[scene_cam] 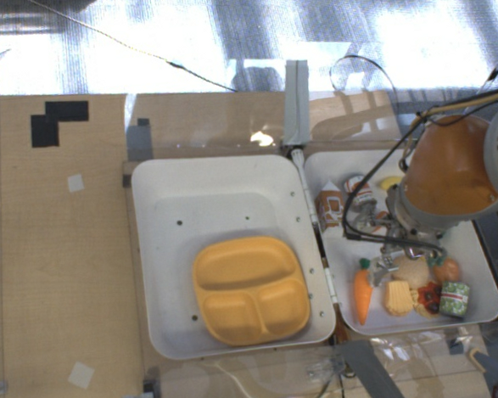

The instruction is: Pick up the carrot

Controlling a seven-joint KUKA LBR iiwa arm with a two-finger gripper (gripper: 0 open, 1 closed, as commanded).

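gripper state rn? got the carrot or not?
Gripper: cannot be told whether open or closed, seen from above under the wrist. It sits low over the right bin; the carrot lies in the bin to its lower left, not held.

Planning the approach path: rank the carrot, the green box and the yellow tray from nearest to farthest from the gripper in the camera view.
From the gripper, in the right bin:
1. Carrot, just below and to its left in the view, same bin.
2. Green box, at that bin's lower right corner, somewhat farther.
3. Yellow tray, across the divider in the left bin, plainly farthest.
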